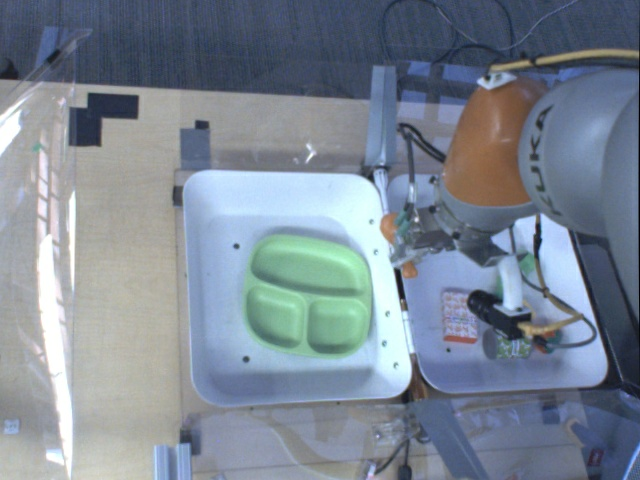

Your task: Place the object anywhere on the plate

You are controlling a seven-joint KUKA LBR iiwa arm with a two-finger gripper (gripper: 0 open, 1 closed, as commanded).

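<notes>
The glossy green three-compartment plastic plate (308, 294) lies in the left white bin (210, 268). The metal gripper (402, 240) hovers over the bins' shared rim, pinching a small orange rounded object (387, 225).

- I see the light wooden bench (120, 298) bearing two shallow white bins side by side.
- The left bin (215, 268) sits near the bench's middle.
- The right bin (580, 368) touches it along one edge.
- Black tape patches (100, 113) lie at the bench's far left.
- A clear plastic sheet (40, 218) stands along the left edge.
</notes>
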